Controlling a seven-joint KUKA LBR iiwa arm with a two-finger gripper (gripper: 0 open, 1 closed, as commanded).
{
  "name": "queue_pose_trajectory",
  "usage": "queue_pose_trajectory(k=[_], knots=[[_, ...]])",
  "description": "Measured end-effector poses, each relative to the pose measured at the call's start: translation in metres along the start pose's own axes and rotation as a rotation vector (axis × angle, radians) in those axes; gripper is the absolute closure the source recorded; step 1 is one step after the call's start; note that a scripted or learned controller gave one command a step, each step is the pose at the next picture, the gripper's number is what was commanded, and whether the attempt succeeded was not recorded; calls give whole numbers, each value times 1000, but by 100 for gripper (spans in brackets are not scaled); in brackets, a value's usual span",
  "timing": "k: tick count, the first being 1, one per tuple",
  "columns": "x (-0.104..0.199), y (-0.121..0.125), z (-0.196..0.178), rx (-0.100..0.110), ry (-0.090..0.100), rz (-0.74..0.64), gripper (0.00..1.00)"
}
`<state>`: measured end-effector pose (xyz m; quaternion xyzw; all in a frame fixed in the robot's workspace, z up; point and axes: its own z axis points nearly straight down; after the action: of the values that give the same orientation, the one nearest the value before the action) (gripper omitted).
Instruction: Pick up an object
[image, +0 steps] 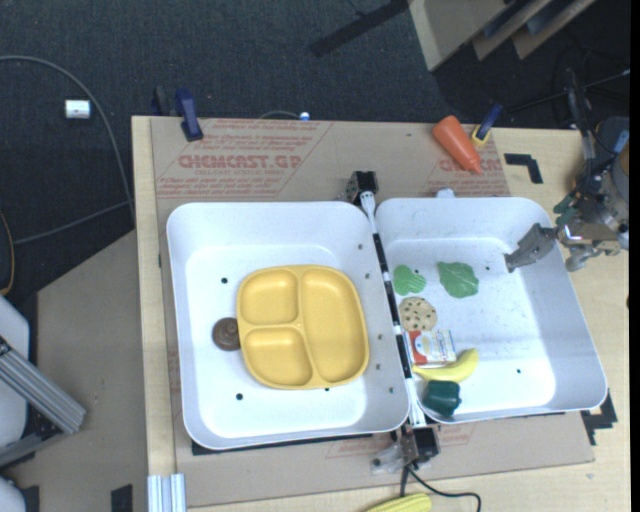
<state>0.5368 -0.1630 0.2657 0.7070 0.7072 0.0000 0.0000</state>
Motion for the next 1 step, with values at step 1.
queue_pose_trajectory(k=[1], knots=[[13, 57, 119, 3, 1, -1, 0]])
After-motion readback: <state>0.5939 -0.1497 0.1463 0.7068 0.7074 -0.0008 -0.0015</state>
